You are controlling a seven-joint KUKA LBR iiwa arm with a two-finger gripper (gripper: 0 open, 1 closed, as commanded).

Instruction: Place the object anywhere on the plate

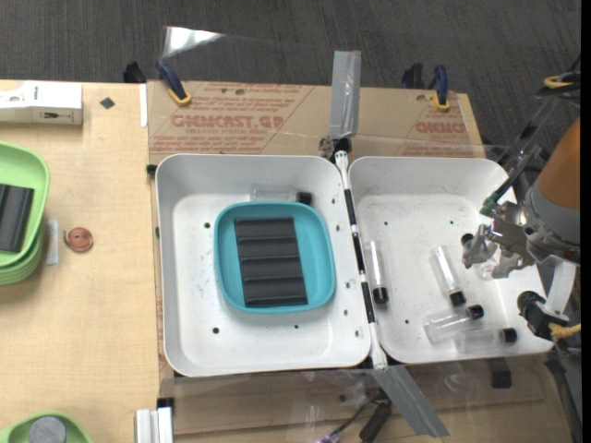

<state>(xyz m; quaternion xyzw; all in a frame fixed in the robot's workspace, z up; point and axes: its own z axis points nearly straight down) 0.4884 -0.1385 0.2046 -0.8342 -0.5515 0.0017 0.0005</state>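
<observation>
Clear tubes with black caps, we see several in the right bin (406, 178): one (462, 322) lower centre, one (444, 274) just left of the gripper (488, 247), one (374, 270) by the divider. Gripper mid-right; we can't tell its state. Teal plate (275, 257) with black grooved insert in the left bin (185, 275). Cardboard (277, 118) at top reads "CHEMCAST".

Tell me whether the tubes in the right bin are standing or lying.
Lying. Each tube shows its full clear length flat on the right bin floor, black cap sideways.
</observation>
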